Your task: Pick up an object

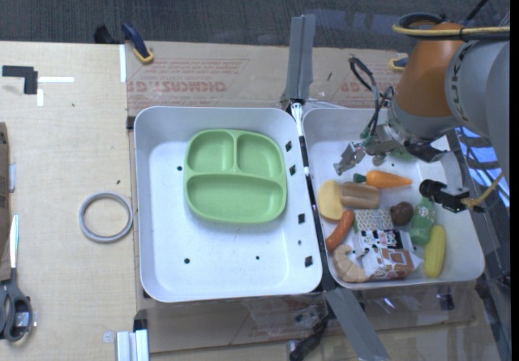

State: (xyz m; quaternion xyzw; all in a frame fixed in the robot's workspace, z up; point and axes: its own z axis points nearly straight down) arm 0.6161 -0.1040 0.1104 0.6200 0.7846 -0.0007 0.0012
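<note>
Mirrored print on the brown cardboard sheet (211, 75) is unreadable; the left white bin (162, 213) holds a green divided plate (236, 175); the gripper (357, 155) hangs spread over toy food in the right white bin (462, 258).

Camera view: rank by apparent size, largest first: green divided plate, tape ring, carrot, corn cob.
1. green divided plate
2. tape ring
3. carrot and corn cob: look alike in size, not ranked.

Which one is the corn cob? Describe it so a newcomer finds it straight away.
Start at the right bin, the one crowded with toy food, beside the bin holding the green divided plate. Go to its near right corner. The corn cob lies there, just below a green item; it is the only bright yellow, bumpy oblong.
</note>
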